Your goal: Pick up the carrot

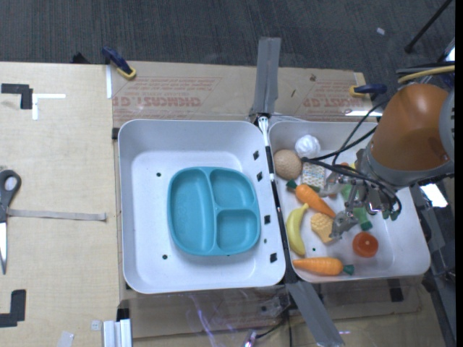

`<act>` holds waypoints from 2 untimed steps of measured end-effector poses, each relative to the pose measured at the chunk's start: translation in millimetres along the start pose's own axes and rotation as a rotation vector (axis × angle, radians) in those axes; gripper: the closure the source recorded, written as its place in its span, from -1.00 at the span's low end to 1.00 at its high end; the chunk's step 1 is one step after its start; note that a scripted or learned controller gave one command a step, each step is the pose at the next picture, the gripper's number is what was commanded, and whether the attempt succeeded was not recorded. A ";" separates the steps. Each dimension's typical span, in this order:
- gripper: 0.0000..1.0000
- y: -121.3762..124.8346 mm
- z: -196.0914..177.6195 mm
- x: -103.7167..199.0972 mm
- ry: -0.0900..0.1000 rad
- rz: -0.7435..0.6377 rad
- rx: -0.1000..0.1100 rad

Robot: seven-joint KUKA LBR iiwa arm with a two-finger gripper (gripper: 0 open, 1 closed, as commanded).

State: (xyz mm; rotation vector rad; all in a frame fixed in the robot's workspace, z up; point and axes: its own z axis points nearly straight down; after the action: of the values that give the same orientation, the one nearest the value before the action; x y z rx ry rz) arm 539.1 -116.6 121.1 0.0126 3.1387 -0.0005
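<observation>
The blue divided plate (pixel 214 211) lies well left of the gripper (pixel 346 219). A carrot (pixel 315 199) lies just left of it, ungrasped. Gripper state cannot be determined. Approach step; next, centre over the carrot and descend.

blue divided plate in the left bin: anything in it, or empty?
Empty. All three compartments of the blue plate show bare blue. The toy food, including both carrots, lies in the right bin.

A robotics lab: a plywood bench (pixel 51 266) with two white bins (pixel 137 266) taped down, clamps (pixel 119 62) holding cardboard (pixel 188 92), scissors (pixel 6 208), loose cables (pixel 427 69), and dark carpet (pixel 181 13) behind.
</observation>
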 end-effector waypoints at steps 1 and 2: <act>-1.00 23.8 28.6 -25.9 -0.001 0.162 0.000; 1.00 24.4 17.8 -28.1 -0.007 0.159 0.001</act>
State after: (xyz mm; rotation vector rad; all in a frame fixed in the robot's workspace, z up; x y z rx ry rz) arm 567.5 -92.4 103.4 0.2613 3.1209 -0.0011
